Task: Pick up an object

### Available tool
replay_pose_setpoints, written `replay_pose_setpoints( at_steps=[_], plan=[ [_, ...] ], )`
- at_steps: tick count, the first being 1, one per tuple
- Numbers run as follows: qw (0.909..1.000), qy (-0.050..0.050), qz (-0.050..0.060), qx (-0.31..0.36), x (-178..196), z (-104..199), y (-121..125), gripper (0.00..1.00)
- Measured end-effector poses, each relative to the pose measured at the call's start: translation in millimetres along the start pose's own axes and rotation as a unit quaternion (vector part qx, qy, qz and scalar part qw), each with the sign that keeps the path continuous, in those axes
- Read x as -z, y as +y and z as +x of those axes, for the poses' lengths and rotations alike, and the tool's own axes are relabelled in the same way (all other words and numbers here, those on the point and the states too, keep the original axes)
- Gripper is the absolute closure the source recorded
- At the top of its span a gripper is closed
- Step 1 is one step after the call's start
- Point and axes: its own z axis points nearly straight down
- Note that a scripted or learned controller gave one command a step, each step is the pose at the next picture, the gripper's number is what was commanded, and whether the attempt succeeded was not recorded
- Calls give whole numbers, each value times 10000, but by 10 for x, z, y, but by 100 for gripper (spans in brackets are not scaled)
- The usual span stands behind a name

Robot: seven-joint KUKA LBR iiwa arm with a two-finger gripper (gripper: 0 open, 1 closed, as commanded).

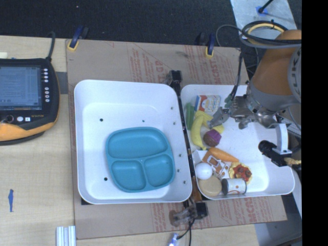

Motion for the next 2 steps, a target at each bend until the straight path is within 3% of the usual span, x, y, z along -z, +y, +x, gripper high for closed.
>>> replay_pose_setpoints(
  at_steps=[1, 2],
  plan=[
    [10000, -6, 22, -6, -989, -35, 108, 0],
    [10000, 1, 32, 8, -887, -35, 108, 100]
  ],
)
